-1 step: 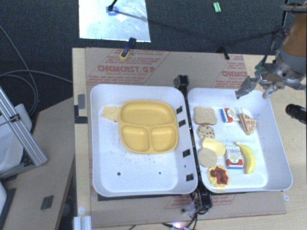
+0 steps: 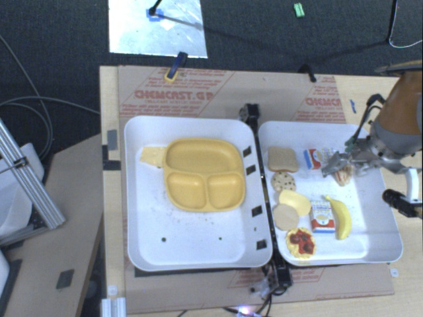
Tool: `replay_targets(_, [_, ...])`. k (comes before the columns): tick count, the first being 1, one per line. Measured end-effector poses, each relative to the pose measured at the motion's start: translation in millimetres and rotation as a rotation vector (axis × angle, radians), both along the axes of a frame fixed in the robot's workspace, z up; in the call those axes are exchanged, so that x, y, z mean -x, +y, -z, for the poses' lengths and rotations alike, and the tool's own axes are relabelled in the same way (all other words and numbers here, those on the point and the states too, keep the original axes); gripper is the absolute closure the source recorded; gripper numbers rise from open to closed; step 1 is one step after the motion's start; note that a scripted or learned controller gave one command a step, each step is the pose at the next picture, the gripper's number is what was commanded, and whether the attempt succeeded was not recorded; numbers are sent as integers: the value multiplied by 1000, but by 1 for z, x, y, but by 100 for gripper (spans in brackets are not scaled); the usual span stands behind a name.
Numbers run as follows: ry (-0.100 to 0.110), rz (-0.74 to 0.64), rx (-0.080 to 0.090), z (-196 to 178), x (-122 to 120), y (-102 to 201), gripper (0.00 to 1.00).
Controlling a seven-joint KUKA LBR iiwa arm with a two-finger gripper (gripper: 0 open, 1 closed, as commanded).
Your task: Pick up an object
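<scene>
Reaching in over the right bin (image 2: 390, 243) with the claw (image 2: 340, 169) low above the bin floor, near the far side. Cannot tell how wide the claw stands; something pale and small sits right at its tip, but too blurred to name or to call held.

Closest candidates for the pick: a small red-and-white carton (image 2: 312, 158) just beside the claw on the side away from the arm, and a banana (image 2: 341, 217) a little toward the near rim from the claw. Banana lying flat, long axis running from far rim to near rim, lightly curved, stem end toward the claw, blunt end toward the near rim. Judged best gripped across its middle, so closing at right angles to that long axis.

Farther from the claw, away from the arm: a slice of bread (image 2: 283, 158), a cookie (image 2: 283, 180), and more toy food toward the near rim. Well beyond, in the left bin (image 2: 142, 243), a yellow divided plate (image 2: 203, 174).
</scene>
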State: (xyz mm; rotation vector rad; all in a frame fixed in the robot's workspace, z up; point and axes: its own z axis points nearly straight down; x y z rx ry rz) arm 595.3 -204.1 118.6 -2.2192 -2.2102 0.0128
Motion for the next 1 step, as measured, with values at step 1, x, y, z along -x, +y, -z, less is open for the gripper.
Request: replay_targets(1, [-6,-2,-1,35,65,-3,0])
